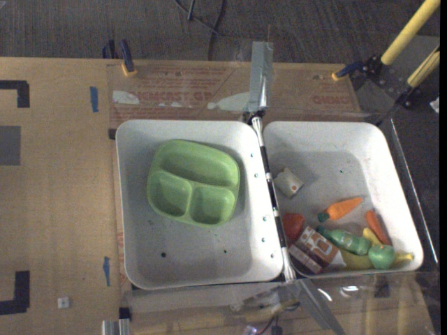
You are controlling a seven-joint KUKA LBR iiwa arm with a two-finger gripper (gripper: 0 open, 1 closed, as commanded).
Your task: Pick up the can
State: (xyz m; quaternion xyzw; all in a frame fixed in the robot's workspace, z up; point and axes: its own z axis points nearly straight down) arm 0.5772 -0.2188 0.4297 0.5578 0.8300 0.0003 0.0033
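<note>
The can (288, 183) is seen lying on its side in the right bin (328, 135), untouched; an approach from above is needed next. The pincer's state cannot be told.

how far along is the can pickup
Nothing looks done yet. The can lies on its side on the floor of the right bin, near the divider, apart from the toy carrot and the pile of food toys at the front. Nothing is in hand. Left to do: reach in, grasp the can and lift it.
</note>
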